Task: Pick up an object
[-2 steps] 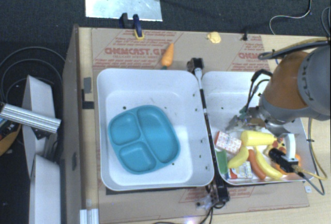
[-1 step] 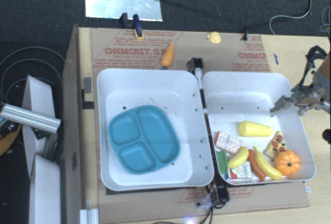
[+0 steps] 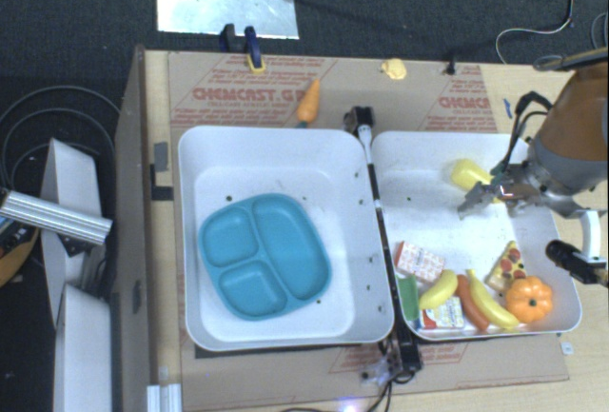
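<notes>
Cardboard-topped bench (image 3: pixel 276 82) on dark carpet (image 3: pixel 76 1) — end effector (image 3: pixel 485 198) grip indiscernible, above right bin (image 3: pixel 419 163).

The arm's broad orange band (image 3: pixel 582 120) was rounded and glossy, shading to brownish at its edge. Below it sat a grey metal wrist collar (image 3: pixel 571 174), smooth and curved. A thin black cable (image 3: pixel 520 115) looped off the band's side. The small dark grey two-finger gripper (image 3: pixel 479 199) jutted from the wrist, with a faint reddish spot near its base.
</notes>
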